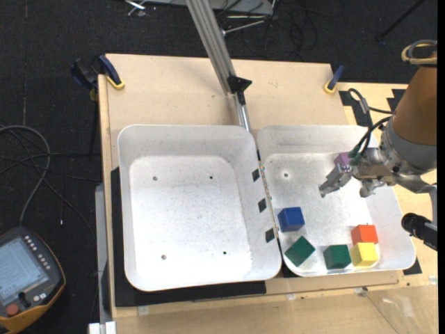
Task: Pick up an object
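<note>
I am getting ready to grab something. My gripper (332, 179) hangs over the right bin (306, 152), above a bare patch of its white floor. Nothing sits between my jaws, and they look spread apart, one dark finger (328, 184) reaching out to the left. So I think I am at the reaching step, before any grab.

The things I could pick are all in the right bin, down at the near end. A blue cube (290, 218) sits closest to me, just beside the wall where the two bins meet. Below it is a dark green block (300, 250), turned at a slant. Farther right is a second green block (337, 256), touching a yellow cube (365, 254). An orange cube (364, 234) sits right behind the yellow one, touching it too. The left bin (132, 186) has only its speckled floor.

The blue cube looks like my best pick, since it stands apart from the others. Next I would need to slide toward it, line my jaws up with its flat sides, and go down until they are on both sides of it. The bin wall is close, so I must leave room.

My arm (417, 117) comes in from the right side, with the orange part up high and the grey wrist bent down and left toward the bin. The bins rest on a tan counter (174, 89).
</note>
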Available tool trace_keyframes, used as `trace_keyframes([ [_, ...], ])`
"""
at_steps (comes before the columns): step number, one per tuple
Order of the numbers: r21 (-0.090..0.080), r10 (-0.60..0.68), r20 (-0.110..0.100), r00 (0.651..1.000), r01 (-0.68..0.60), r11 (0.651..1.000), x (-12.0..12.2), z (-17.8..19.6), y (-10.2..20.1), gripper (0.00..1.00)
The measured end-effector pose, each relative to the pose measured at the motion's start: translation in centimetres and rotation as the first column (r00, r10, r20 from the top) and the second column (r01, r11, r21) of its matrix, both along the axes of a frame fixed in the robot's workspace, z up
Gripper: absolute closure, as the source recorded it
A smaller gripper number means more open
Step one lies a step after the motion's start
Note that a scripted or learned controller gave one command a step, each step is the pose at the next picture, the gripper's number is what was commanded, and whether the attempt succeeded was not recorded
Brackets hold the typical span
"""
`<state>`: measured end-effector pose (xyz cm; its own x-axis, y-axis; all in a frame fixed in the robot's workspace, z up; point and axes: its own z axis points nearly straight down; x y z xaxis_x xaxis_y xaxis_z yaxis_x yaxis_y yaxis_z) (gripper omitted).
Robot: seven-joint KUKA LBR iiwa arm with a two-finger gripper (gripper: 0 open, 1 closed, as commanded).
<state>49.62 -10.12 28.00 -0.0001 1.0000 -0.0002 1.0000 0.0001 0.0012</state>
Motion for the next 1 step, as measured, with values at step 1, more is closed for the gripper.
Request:
trace_keyframes([
  [1, 0.000, -0.002, -0.008, 1.000, 0.002, 1.000, 3.97, -16.61, -4.70, 0.00],
])
